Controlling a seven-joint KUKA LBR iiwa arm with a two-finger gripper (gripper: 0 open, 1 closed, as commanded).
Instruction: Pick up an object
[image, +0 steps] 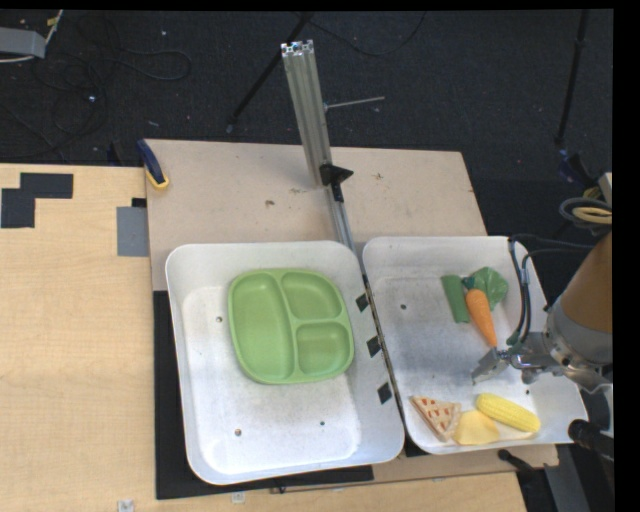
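My gripper (490, 366) hangs over the right bin (420, 262), just below the carrot (481, 314); corn (508, 412) and pizza slice (435, 415) lie nearer its front rim.

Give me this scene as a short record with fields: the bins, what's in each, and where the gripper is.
left bin: holds a green divided plate, lying flat
right bin: holds a toy carrot with green top, a pizza slice, a corn cob and a pale yellow piece
food cluster: pizza slice, corn cob and yellow piece lie together at the near edge
gripper: low over the right bin, just below the carrot's tip, above the corn cob
held object: none seen between the fingers
arm: enters from the right
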